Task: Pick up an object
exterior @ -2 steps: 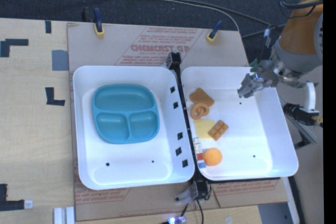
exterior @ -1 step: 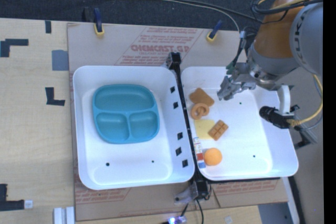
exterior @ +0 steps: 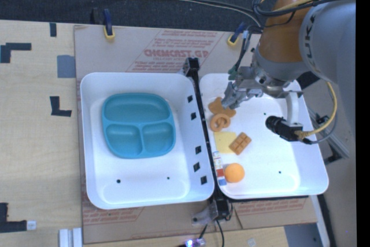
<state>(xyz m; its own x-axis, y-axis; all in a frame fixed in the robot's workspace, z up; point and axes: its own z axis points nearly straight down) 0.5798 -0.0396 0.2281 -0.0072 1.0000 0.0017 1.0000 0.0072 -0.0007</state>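
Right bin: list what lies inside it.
In the right bin: a brown pretzel-like piece, a yellow wedge, a brown waffle-like block and an orange ball. The gripper covers whatever lies beneath it.

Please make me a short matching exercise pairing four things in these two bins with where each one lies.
Things:
1. blue divided plate
2. orange ball
3. brown waffle piece
4. gripper

Places:
A. near the front edge of the right bin, close to the divider
B. in the left bin
C. over the back left part of the right bin, just above the pretzel-like pieces
D. middle of the right bin, beside the yellow wedge

Pairs: 1-B, 2-A, 3-D, 4-C
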